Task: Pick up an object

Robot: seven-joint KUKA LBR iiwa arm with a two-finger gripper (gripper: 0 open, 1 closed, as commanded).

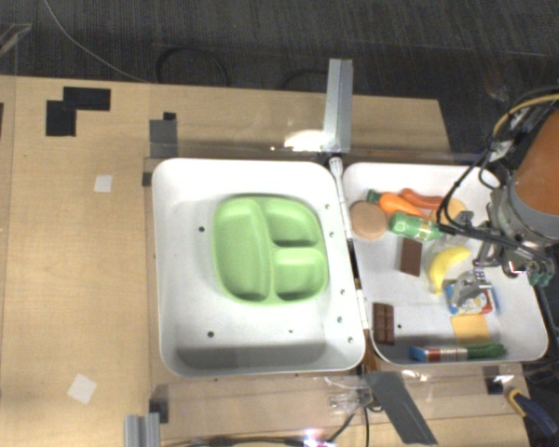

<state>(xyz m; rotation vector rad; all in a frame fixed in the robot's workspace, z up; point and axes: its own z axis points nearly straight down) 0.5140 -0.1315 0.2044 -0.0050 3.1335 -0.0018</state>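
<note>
My jaws (pixel 467 291) hang low in the right bin (pixel 531 329), just over the yellow lemon (pixel 447 265) and orange block (pixel 470 327); can't tell if they're apart. Crowded here, no readable labels. Green tray (pixel 265 248) fills the left bin (pixel 182 250).

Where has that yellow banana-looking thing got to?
The yellow banana lies in the right bin, near its middle, just right of a brown block and right above the gripper.
</note>
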